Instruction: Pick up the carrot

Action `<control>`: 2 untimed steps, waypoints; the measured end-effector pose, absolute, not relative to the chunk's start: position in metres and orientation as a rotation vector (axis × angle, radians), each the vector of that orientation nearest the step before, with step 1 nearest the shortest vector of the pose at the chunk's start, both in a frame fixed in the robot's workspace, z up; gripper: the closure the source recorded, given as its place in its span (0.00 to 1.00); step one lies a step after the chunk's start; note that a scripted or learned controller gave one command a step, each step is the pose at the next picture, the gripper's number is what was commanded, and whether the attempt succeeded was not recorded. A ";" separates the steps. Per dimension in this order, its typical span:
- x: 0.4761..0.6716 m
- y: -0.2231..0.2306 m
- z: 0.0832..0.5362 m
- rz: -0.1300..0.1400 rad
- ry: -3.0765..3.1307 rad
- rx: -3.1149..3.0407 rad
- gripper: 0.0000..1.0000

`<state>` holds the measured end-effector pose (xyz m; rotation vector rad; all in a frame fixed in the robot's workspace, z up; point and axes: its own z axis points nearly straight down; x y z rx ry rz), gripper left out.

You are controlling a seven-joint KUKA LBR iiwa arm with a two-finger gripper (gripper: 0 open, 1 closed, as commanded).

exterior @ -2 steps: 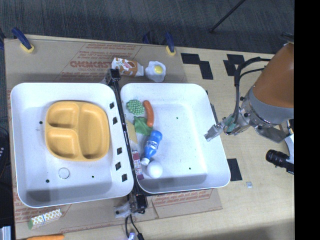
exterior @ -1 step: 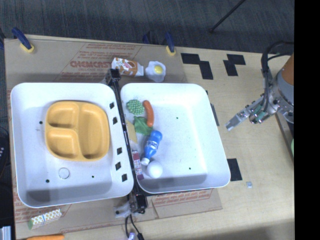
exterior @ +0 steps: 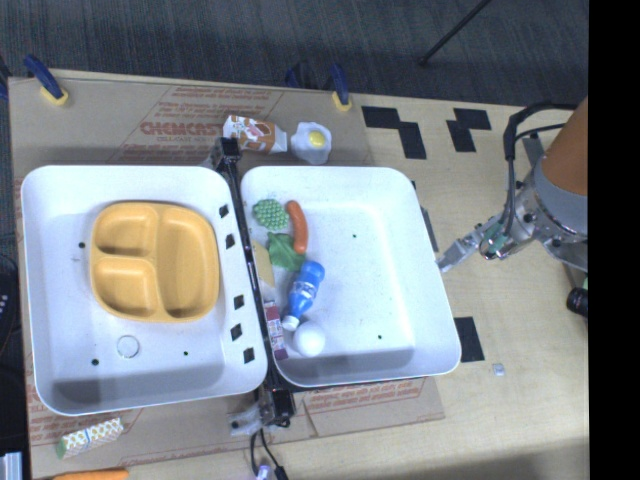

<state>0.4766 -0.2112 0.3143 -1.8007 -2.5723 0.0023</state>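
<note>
The carrot (exterior: 297, 226) is a short orange-red stick lying near the back-left corner of the right bin (exterior: 400, 268), roughly upright in the view. A green dotted round piece (exterior: 268, 212) touches its left side and a green leafy item (exterior: 282, 254) lies just below it. My gripper (exterior: 452, 256) hangs over the bench outside the right bin's right wall, well to the right of the carrot and apart from it. Nothing shows in the gripper.
A blue bottle (exterior: 304, 288) and a white ball (exterior: 309, 341) lie below the carrot along the bin's left wall. The left bin (exterior: 50, 298) holds a yellow divided plate (exterior: 155, 260). A small carton (exterior: 250, 133) and a yellow-white item (exterior: 312, 142) sit behind the bins.
</note>
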 end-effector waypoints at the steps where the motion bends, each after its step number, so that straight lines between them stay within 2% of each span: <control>1: 0.477 -0.194 0.277 0.002 -2.687 -1.623 1.00; 2: 0.477 -0.211 0.368 0.002 -2.771 -1.484 1.00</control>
